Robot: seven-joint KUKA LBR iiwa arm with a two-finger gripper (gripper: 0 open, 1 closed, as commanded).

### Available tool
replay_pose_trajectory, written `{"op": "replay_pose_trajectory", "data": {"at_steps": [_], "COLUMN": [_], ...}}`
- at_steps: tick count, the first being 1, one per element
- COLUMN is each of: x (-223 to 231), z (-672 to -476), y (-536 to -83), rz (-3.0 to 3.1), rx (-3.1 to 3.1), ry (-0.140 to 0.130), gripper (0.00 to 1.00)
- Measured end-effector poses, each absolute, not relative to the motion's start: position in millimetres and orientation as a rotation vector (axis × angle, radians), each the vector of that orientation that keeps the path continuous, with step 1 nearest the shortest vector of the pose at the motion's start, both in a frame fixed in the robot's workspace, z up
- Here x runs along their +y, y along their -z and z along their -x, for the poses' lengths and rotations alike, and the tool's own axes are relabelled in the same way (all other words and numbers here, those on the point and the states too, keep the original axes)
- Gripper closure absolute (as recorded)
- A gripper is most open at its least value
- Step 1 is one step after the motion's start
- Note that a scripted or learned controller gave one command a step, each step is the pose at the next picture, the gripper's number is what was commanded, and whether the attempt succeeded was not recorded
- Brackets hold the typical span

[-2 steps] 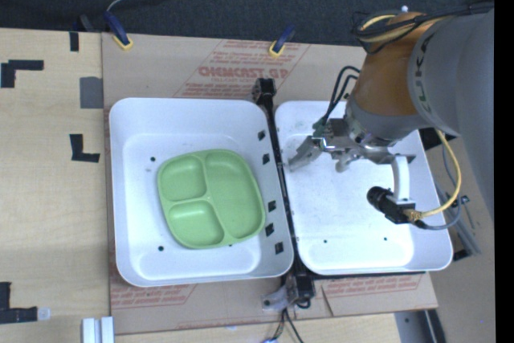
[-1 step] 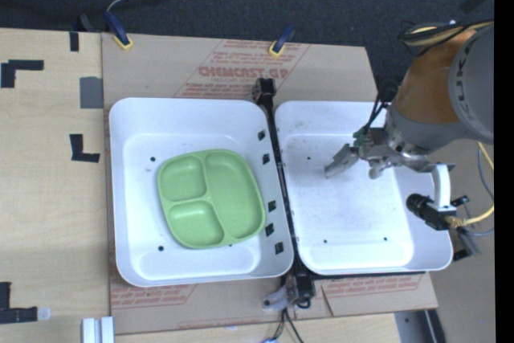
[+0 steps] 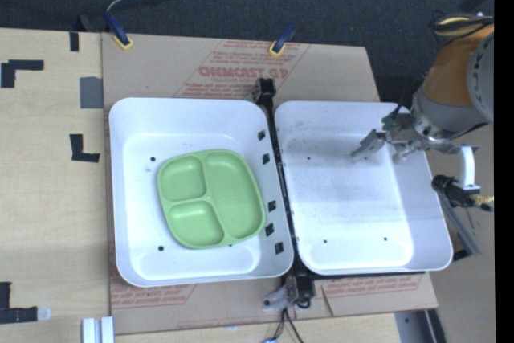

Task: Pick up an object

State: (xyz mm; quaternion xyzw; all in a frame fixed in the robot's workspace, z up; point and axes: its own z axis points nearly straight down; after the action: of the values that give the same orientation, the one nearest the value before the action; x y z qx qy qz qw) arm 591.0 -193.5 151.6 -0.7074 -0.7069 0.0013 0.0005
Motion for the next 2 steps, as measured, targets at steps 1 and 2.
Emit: {"op": "replay_pose_trajectory", "data": {"at_steps": [1, 2], "x": [-127.9, -194.9], "z": [-618.4, -669.2], "y": [-86.4, -212.2], "rz": [2.221, 2.225], "rx": [-2.226, -2.226], "ry": [0.002, 0.001], "gripper": [0.00, 0.00]}}
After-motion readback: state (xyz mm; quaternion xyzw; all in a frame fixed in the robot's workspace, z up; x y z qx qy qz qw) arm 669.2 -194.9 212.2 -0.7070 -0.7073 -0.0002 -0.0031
